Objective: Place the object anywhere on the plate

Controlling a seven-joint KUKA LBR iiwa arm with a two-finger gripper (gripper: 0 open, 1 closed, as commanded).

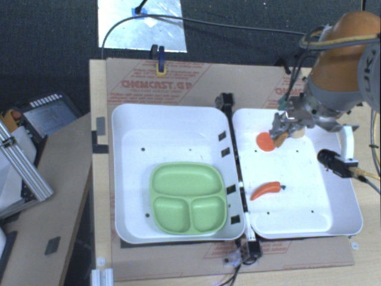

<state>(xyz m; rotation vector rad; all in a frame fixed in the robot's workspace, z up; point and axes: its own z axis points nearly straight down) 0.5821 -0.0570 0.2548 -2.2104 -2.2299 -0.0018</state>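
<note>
1. Camera view puts the tool (280, 130) low over the right bin (333, 222), at its far end, just beside a round orange-red object (265, 142).
2. You cannot tell whether the tool is apart or together; the wrist hides it, so don't assume a grasp.
3. Nearer you than the tool, an orange chilli-shaped object (265, 189) lies loose on the bin floor, close to the divider.
4. The green plate (188, 196), three-sectioned, sits in the left bin (128, 159), well apart from the tool.
5. Judging the step: confirm the round object sits squarely between the tips before lifting, then clear the divider clips (227, 154) high.
</note>
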